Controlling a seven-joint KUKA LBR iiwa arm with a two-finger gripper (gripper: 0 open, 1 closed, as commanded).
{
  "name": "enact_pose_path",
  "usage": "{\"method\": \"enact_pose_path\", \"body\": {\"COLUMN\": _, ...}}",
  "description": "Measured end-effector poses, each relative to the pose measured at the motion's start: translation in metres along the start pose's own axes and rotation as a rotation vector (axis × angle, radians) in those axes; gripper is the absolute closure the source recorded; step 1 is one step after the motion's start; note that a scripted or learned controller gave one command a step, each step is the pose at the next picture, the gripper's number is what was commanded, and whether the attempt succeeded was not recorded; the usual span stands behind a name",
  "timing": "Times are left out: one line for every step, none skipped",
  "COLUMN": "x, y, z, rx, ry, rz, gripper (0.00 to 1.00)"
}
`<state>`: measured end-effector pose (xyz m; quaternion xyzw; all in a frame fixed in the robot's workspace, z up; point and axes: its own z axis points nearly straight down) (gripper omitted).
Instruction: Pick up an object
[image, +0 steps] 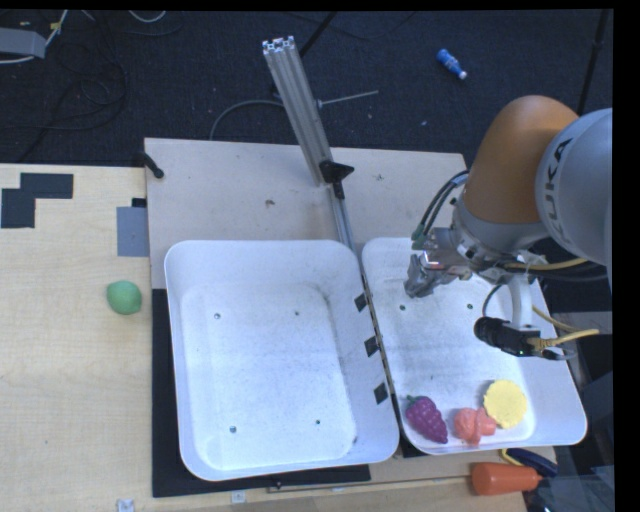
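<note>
Whether the fingers are apart or together cannot be told; the gripper hangs over the right bin. Three toys lie along its near edge: purple grapes, a pink piece, a yellow disc. One green ball sits left of the left bin.

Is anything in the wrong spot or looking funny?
Yes. A green ball sits alone on the wooden bench, left of both bins, while the other toys lie in the right bin. An orange toy also lies outside, just below that bin's bottom edge.
</note>
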<state>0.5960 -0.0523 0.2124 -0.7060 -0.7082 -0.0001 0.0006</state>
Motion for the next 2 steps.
{"method": "enact_pose_path", "body": {"x": 0.053, "y": -0.005, "z": -0.015, "rx": -0.001, "ry": 0.0, "rz": 0.0, "gripper": 1.0}}
{"method": "enact_pose_path", "body": {"x": 0.113, "y": -0.012, "z": -0.023, "rx": -0.001, "ry": 0.0, "rz": -0.001, "gripper": 1.0}}
